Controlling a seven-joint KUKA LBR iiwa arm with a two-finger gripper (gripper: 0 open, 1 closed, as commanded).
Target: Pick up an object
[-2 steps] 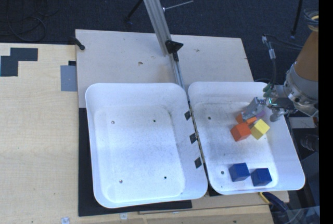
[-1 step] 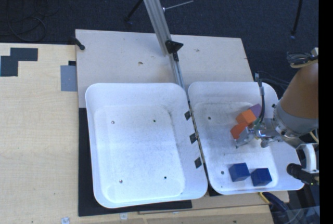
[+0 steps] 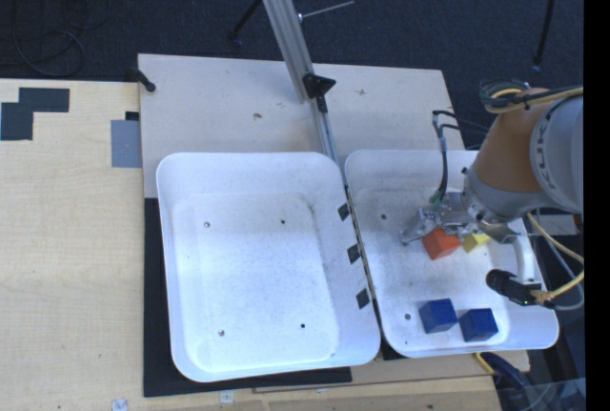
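Two blue cubes (image 3: 457,319) at 5 o'clock in right bin (image 3: 381,209); gripper (image 3: 440,230) just above orange block (image 3: 440,244) — finger state unreadable. Off-centre grip could nudge it toward yellow piece (image 3: 474,242) — likely slip.

Orange block (image 3: 439,243) mid right bin; 2 blue cubes (image 3: 437,315) (image 3: 478,324) side by side near its front.

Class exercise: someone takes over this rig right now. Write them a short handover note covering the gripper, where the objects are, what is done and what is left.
Gripper: low in the right bin, right beside the orange block; finger state not readable.
Objects: orange block and a yellow piece mid-bin under the wrist; two blue cubes side by side near the front edge.
Done: arm has reached the orange block.
Left: no grasp is visible, so nothing counts as picked up; grip and lift remain.
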